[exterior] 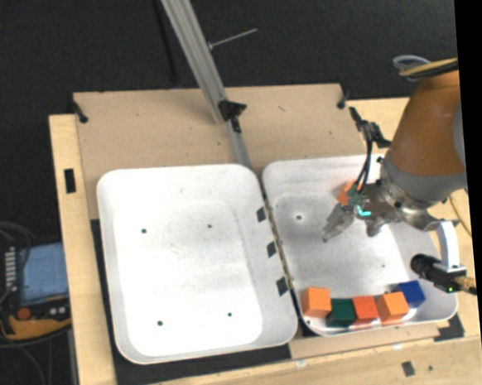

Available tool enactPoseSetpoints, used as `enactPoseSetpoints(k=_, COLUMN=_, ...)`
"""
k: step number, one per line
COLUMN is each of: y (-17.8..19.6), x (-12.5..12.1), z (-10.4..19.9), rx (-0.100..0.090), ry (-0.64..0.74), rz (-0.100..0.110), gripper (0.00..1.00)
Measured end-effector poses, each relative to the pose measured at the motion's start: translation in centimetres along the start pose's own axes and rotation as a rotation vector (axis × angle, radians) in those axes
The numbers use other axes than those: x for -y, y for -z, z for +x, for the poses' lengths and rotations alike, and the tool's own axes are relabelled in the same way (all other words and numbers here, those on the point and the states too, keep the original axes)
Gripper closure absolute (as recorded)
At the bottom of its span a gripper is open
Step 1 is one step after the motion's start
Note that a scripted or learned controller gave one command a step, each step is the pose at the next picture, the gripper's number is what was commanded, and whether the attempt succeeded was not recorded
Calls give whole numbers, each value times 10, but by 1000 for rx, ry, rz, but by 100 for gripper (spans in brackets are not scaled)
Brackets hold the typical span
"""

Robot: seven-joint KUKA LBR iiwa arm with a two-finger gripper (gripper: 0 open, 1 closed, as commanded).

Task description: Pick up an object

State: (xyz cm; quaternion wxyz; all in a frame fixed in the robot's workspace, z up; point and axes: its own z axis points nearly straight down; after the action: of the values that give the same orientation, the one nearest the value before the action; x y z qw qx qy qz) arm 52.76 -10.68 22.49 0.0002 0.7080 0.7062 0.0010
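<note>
Coloured blocks line the right bin's near wall; hand grip unclear.

Matt white plastic bins on a pale, smooth wooden bench

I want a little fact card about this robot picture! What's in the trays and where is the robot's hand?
left bin: white, a few small dark dots
right bin: white, holds blocks
blocks: a row along the near edge, orange block, green block, two more orange, blue block
end effector: above the middle of the right bin, apart from the row
arm: reaches in from the right
held: cannot tell
</note>
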Motion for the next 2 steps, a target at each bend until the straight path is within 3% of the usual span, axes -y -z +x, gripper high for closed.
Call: enactPoseSetpoints(k=2, y=-115, x=-3, z=-6, rx=2, ry=-2, rz=7, gripper=0)
